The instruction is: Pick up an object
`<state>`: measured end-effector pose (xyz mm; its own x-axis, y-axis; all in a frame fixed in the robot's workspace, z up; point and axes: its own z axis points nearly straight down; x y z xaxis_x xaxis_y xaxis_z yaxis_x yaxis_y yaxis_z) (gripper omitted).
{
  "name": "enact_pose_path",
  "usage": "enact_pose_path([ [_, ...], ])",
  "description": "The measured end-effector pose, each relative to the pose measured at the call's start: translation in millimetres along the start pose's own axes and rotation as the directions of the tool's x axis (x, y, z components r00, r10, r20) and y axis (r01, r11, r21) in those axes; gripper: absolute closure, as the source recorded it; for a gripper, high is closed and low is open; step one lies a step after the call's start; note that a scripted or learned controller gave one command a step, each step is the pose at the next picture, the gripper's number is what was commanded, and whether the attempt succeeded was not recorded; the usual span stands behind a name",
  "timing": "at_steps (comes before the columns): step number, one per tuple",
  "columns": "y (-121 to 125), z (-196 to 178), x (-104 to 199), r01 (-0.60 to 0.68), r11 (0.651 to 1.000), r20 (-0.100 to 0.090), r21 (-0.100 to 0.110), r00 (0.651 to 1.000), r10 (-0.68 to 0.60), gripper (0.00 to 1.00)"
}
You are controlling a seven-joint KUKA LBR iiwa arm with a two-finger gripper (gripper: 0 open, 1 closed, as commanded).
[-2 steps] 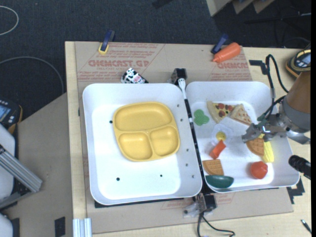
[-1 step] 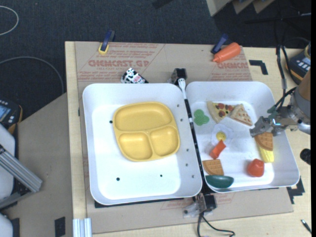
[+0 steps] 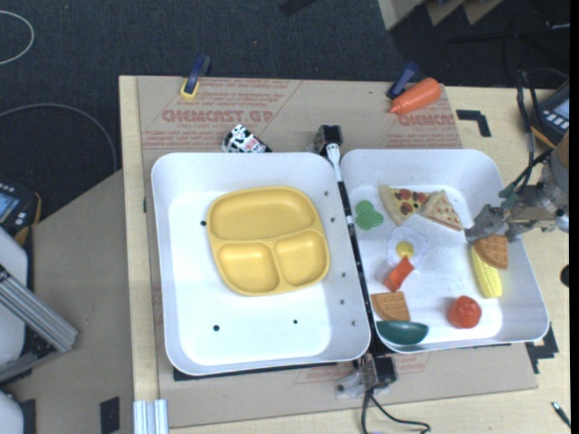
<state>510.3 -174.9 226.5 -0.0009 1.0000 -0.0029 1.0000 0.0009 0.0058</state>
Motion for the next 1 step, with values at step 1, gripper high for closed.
enact_pose_path([
  [1, 7.4, 7.0, 44.9, 0.004, 1.000, -0.006, 0.007, 1.000, -0.004, 1.00],
])
